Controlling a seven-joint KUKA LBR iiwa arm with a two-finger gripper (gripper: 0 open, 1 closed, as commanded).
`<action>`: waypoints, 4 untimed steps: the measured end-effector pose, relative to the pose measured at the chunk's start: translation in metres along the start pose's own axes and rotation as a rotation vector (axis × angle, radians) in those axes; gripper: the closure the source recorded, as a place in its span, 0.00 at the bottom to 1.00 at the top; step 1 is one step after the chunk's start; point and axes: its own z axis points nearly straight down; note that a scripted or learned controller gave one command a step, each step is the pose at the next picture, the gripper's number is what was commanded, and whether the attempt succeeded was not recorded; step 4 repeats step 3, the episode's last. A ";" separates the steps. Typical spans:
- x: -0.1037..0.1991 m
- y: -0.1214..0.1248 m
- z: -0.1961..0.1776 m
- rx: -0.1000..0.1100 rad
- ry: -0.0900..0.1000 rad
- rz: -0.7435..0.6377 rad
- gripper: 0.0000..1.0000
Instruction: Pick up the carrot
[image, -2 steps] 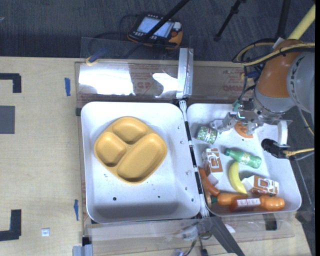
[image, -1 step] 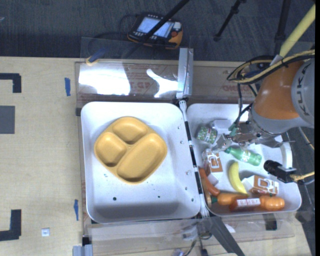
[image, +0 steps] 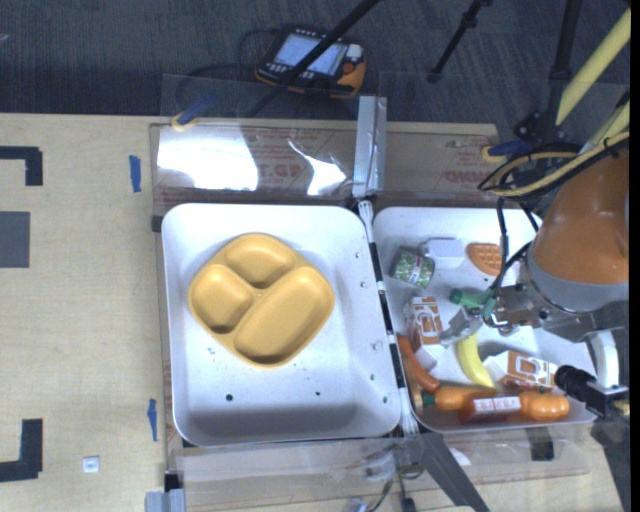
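**Carrot low along the divider, gripper not on it**

Carrot (image: 417, 366): slim, orange-red, lying in the right bin (image: 440, 222) against the near-left wall, running from the divider down toward the front corner. Its lower end touches or tucks under a packaged sausage (image: 497, 404) that lies across the bin's front. A banana (image: 474, 361) sits just beside it to the right. A small printed carton (image: 428, 318) lies above its top end; green can (image: 411, 266) farther back.

My gripper (image: 470, 322) hovers over the carton and banana, near the carrot but apart from it. I cannot tell how far my fingers are parted; nothing visibly held.

Plan, as I judge it: shift left toward the wall, align across the carrot's width, descend at its free upper half, clear of sausage and banana. The wall leaves little room.

Left bin (image: 190, 400) holds a yellow divided tray (image: 262, 297).
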 end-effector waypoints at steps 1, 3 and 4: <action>0.000 0.000 0.000 0.000 0.000 0.000 0.00; -0.026 0.025 0.067 -0.028 -0.014 -0.333 0.00; -0.026 0.025 0.067 -0.028 -0.014 -0.333 0.00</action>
